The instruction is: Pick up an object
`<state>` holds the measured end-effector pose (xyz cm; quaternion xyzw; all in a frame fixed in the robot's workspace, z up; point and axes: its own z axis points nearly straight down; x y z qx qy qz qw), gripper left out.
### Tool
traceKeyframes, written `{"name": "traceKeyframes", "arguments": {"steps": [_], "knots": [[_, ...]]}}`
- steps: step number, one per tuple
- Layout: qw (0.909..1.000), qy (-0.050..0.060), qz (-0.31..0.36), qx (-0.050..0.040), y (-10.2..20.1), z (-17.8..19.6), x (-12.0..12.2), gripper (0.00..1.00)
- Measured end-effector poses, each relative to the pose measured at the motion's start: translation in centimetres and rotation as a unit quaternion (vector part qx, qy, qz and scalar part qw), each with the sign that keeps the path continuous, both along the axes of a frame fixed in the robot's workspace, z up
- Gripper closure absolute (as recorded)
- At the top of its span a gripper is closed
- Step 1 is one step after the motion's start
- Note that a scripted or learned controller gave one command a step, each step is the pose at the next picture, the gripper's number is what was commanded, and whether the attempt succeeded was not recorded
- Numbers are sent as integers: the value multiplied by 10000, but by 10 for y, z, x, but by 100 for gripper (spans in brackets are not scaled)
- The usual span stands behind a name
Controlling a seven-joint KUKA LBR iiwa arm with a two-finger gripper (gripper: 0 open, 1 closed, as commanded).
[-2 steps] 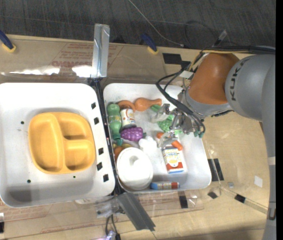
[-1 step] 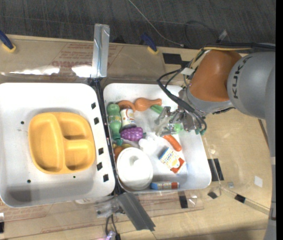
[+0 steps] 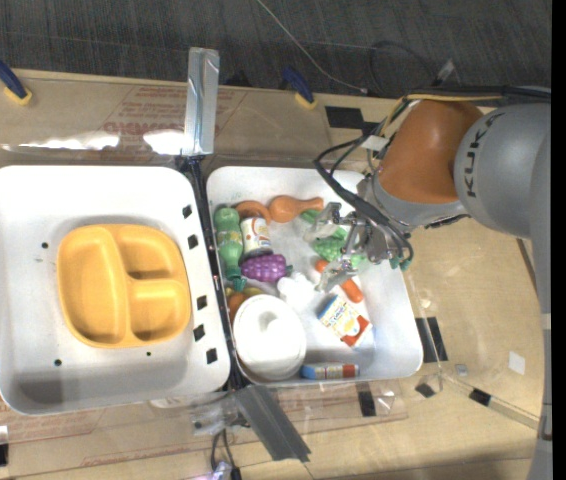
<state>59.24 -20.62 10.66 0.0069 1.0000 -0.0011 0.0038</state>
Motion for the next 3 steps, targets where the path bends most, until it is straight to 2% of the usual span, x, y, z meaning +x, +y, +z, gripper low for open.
{"name": "traceKeyframes", "arguments": {"steps": [1,2,3], "knots": [[9997,22,250,5,-2,-12,-14,0],[9981,9,611,1,-2,-12,-1,0],[9995,29,-320,16,-1,-14,-40,0]]}}
